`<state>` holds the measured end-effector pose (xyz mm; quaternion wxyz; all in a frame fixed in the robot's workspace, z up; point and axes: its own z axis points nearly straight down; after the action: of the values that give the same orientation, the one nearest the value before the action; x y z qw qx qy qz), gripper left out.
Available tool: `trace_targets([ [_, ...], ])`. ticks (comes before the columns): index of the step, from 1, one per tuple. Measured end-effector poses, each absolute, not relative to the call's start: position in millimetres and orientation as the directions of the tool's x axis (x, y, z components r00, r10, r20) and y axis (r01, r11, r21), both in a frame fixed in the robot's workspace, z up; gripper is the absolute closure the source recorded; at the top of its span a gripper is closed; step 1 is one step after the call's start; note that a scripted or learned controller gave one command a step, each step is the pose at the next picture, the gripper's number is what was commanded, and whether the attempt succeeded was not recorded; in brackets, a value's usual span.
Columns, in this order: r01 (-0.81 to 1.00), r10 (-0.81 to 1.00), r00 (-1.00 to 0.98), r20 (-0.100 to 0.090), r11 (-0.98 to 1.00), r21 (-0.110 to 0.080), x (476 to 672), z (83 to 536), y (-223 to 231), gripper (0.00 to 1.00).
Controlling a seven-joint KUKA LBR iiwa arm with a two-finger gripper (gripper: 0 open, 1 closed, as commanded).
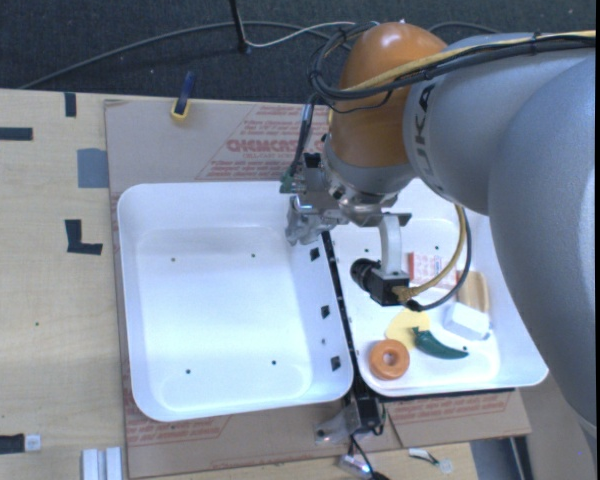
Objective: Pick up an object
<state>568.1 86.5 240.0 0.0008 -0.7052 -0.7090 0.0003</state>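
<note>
My gripper (302, 224) hangs under the orange wrist band, above the back end of the divider between the two bins. It sits just over the left bin's (220, 298) right wall. Nothing shows in its grasp. The loose objects lie in the right bin (515, 363), toward its front: an orange ring (388, 359), a yellow piece (404, 326), a dark green curved item (440, 345), a white block (467, 320), a tan piece (474, 290) and a red-and-white packet (426, 265). The gripper is well behind and left of them.
The grey arm covers the right bin's back and right side. A black fitting (376, 280) with a yellow cable hangs off the arm over the right bin. Cables trail across the dark floor at the back; a blue-and-yellow clamp (183, 99) sits on the cardboard.
</note>
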Motion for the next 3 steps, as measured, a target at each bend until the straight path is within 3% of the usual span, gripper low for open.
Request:
trace_targets([
  [1,1.000,1.000,-0.001,0.000,0.001,-0.001,568.0,241,84,0.00],
  [2,1.000,1.000,-0.001,0.000,0.001,-0.001,567.9,251,84,1.00],
  [3,1.000,1.000,0.009,-0.003,-0.009,-0.003,550.5,225,-30,1.00],
])
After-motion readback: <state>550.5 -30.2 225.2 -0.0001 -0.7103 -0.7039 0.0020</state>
